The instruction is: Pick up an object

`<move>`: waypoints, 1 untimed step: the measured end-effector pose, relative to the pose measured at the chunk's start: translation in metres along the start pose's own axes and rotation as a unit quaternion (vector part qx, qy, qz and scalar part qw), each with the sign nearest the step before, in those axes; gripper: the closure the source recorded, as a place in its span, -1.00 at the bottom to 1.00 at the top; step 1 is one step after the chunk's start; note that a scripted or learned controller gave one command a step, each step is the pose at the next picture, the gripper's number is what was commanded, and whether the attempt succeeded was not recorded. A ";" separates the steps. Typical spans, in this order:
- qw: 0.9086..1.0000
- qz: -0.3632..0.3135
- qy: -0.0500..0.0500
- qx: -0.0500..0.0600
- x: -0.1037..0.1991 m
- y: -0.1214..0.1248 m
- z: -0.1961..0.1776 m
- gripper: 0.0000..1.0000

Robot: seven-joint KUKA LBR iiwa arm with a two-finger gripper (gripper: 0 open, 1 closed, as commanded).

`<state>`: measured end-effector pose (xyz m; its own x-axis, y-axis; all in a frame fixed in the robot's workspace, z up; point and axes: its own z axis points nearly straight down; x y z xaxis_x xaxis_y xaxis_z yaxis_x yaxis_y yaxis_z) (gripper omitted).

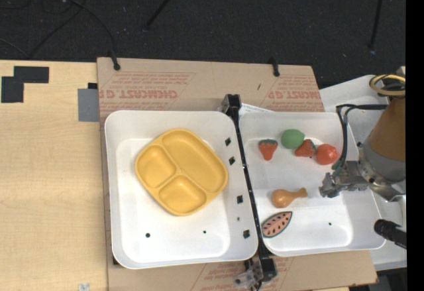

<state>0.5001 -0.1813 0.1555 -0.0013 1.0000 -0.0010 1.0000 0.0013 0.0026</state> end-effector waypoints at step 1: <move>1.000 0.000 0.000 0.000 -0.001 0.001 -0.053 1.00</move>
<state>0.5011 -0.1819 0.2084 -0.0015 1.0000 -0.0008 1.0000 0.0015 0.0028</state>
